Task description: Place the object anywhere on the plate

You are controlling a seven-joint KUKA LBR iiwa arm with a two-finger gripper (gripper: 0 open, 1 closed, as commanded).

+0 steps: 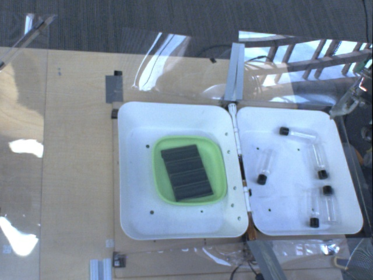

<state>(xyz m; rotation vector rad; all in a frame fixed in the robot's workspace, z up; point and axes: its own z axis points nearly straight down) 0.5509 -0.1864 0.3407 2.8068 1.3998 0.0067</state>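
Looking down on a tan bench (64,174) carrying two shallow white bins set side by side, edges touching along the middle seam. Finding, in the left bin (134,127), a green plate (217,156) sitting about at the centre, squarish with rounded corners. Noting a dark grey ribbed block (186,172) lying flat on that plate, well inside its rim, long side tilting from 11 o'clock towards 5 o'clock. Counting five clear vials with black caps scattered in the right bin (291,214), all lying down and apart from one another. Placing the first vial (298,135) at about 12 o'clock in that bin, cap pointing to 9 o'clock. Placing the second vial (265,167) at 9 o'clock, near the seam, cap at its lower end. Placing the third vial (319,159) at about 2 o'clock, cap also at its lower end. Placing the fourth vial (329,202) and the fifth vial (315,210) close together at about 4 o'clock, one cap up and the other cap down. Making out a pale metal shape, probably the gripper (352,98), hanging beyond the right bin's 1 o'clock corner at the picture's edge, well away from the plate, the block and every vial. Being unable to tell how far the claw is standing open or whether anything is sitting in it, the shape being small and washed out by glare.
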